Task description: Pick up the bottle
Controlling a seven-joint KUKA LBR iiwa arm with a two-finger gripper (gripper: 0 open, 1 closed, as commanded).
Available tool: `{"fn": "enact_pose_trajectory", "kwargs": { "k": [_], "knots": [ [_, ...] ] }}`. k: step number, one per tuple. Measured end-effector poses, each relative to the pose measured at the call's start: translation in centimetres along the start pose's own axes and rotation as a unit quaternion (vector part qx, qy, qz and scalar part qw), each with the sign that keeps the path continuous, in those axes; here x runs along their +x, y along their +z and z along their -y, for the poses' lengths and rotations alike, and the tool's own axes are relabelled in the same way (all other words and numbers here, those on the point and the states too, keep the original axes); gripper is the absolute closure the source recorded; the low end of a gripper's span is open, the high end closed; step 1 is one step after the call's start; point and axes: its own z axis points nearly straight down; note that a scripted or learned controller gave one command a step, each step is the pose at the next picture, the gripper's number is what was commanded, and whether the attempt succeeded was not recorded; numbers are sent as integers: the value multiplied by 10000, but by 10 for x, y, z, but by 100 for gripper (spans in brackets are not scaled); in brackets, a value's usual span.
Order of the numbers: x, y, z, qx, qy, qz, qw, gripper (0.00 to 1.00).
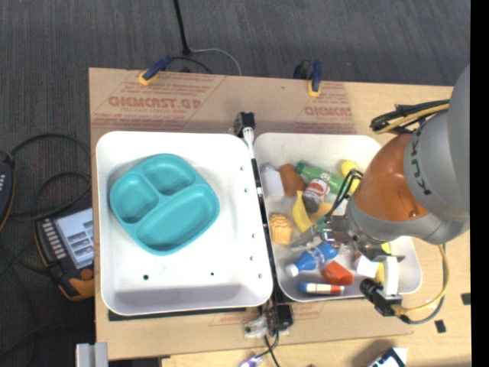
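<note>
Camera view: the bottle is lying with its long axis running ten to four o'clock; the gripper is hovering toward five o'clock, its state impossible to tell.

Robot lab: clamped bench board, floor cables.

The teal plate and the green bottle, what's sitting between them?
In the camera view, between the teal plate in the left bin and the green bottle in the right bin lie the bins' adjoining rims, then a brown item beside the bottle.
</note>
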Motion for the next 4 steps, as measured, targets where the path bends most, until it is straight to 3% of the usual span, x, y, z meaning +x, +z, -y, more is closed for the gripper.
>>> {"fn": "enact_pose_trajectory", "kwargs": {
  "k": [1, 2, 3, 4],
  "knots": [
    [12, 0, 1, 12, 2211, -7, 9753, 0],
    [1, 0, 0, 23, 3926, -22, 9197, 0],
    [74, -96, 7, 65, 3131, 2, 9497, 0],
    [110, -96, 10, 70, 3176, 7, 9482, 0]
  ]
}}
